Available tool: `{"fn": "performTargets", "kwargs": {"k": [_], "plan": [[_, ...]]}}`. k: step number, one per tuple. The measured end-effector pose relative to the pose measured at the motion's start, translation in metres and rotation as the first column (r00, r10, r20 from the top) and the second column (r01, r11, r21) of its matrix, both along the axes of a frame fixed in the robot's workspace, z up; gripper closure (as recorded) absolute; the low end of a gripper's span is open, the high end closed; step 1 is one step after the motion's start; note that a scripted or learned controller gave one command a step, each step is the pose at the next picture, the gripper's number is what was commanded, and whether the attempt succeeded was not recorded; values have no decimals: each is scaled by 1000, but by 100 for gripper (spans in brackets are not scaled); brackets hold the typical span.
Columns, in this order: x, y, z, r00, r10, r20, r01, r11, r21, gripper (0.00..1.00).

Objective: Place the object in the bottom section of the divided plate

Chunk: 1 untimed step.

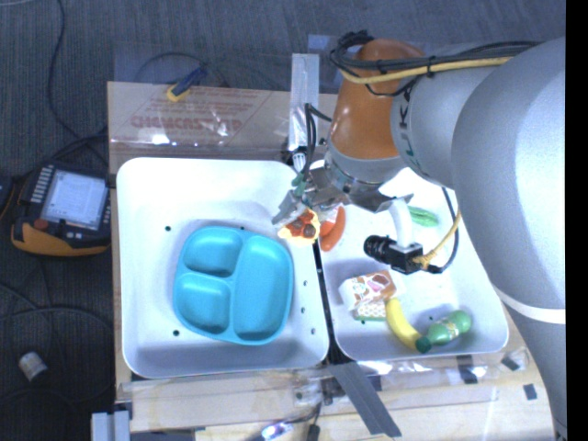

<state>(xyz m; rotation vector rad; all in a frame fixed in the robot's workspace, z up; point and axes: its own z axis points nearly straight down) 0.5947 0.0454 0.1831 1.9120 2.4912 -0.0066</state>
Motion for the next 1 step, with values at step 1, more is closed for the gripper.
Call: {"fn": "performTargets", "kwargs": {"k": [1], "plan": [[0, 0, 0, 1000, 0, 0, 0, 1000, 0, 0]]}}
